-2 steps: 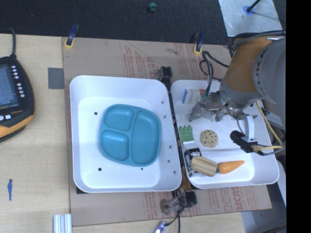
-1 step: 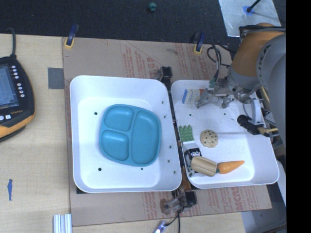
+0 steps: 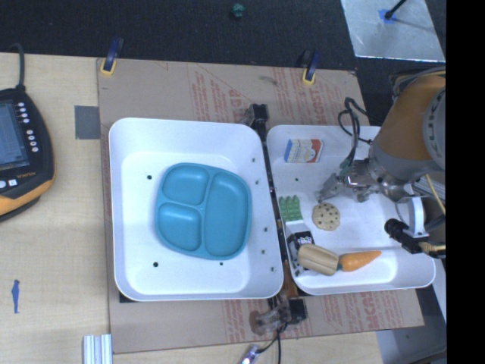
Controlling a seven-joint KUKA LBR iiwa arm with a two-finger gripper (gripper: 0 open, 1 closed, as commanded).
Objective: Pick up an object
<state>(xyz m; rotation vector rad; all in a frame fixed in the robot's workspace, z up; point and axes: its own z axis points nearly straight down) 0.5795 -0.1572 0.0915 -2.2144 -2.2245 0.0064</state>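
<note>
Fingers of the gripper (image 3: 331,190) look spread apart with nothing between them, hanging over the right bin (image 3: 409,280) just above the round cookie (image 3: 326,217). Near that bin's front edge lie a carrot (image 3: 359,261) touching a tan roll (image 3: 317,259), with a green piece (image 3: 290,208) and a small carton (image 3: 303,151) further back. A blue divided plate (image 3: 203,211) sits in the left bin (image 3: 136,139).

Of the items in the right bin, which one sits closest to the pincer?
The round speckled cookie, just below-left of the pincer. The milk carton, green piece, bread roll and carrot lie farther away.
</note>
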